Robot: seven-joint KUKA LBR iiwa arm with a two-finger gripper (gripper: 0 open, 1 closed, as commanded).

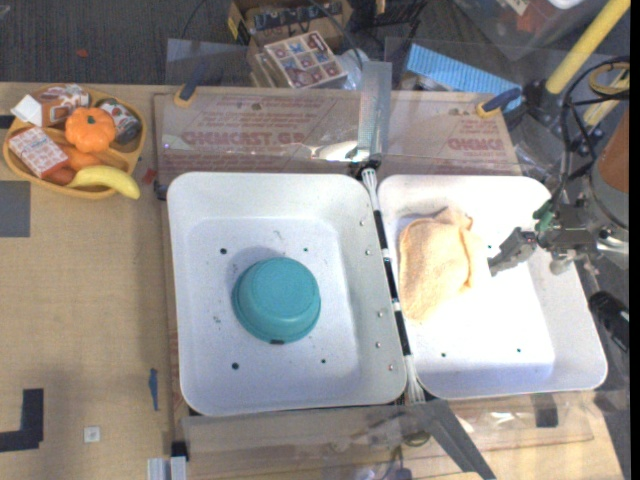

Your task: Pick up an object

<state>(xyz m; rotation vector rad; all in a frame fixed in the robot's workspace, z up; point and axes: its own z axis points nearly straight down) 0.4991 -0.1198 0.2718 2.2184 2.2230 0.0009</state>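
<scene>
1. Cloth [435,261], a yellowish crumpled rag, lies in the right-hand bin [500,368] just left of my claw [505,258], near it but not touching.
2. Whether the claw is released or clenched I cannot tell; it shows as a dark blurred shape and nothing hangs from it.
3. My worry: the rag lies flat and limp, so a descent could pinch only a thin fold that slips out, or close on the bare bin floor beside it.
4. A second risk, I judge, is coming down too far left, where the wall between the bins runs just beyond the rag.
5. Further left of the claw, in the other bin [200,368], sits a teal bowl [278,300] upside down, well apart.
6. Far left, outside the bins, a dish of toy fruit [75,143] rests on the bench; nothing blocks the path to the rag.
</scene>
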